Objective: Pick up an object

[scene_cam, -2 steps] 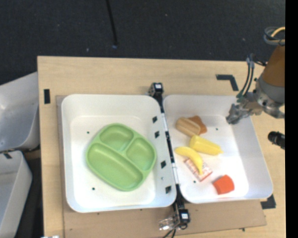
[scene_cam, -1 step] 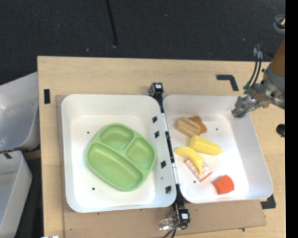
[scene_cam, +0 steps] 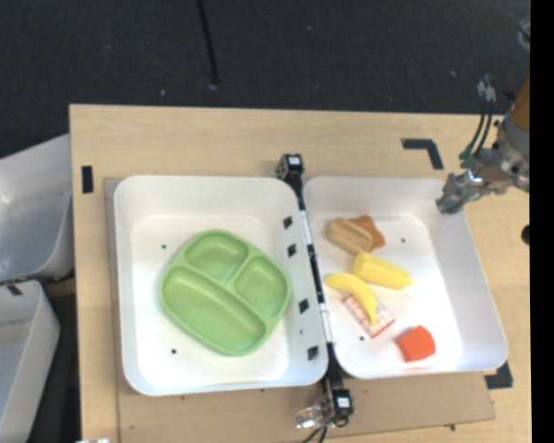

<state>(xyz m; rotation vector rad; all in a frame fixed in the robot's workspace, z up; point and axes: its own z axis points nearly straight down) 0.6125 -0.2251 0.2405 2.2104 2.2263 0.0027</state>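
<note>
The right bin holds a brown hot-dog bun, a yellow pepper-like piece, a yellow banana, a small red-and-white packet and an orange block. My gripper hangs at the bin's far right corner, above its rim and well away from all of these. Nothing shows between its fingers.
A green divided plate lies in the left bin. Black clips run down the seam between the bins. The wooden bench surrounds both bins, with a black corner mark near the arm.
</note>
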